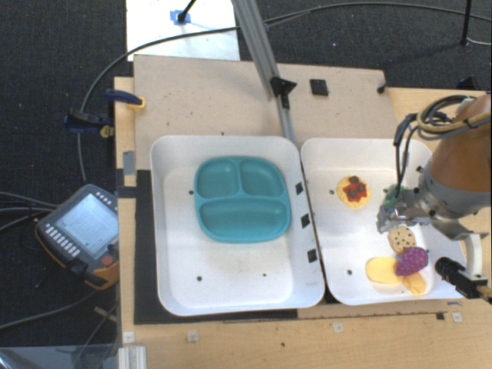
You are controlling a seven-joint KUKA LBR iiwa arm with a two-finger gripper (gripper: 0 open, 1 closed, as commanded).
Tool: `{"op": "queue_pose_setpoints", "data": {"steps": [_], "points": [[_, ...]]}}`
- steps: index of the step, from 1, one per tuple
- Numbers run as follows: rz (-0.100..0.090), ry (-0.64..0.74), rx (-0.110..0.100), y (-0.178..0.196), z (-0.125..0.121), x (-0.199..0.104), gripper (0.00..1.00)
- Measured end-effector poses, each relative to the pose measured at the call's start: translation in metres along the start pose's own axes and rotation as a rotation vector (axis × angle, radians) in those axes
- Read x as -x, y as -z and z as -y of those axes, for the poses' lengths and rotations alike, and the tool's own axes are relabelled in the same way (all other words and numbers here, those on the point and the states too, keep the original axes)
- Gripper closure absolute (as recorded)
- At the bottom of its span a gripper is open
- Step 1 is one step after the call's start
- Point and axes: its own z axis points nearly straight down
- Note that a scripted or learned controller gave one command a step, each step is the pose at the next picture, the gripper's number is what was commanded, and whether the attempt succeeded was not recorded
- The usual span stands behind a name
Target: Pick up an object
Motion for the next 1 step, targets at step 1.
{"op": "queue_pose_setpoints", "data": {"steps": [1], "points": [[0.001, -0.001, 0.001, 0.0528, -0.0043, 0.0107, 1.00]]}}
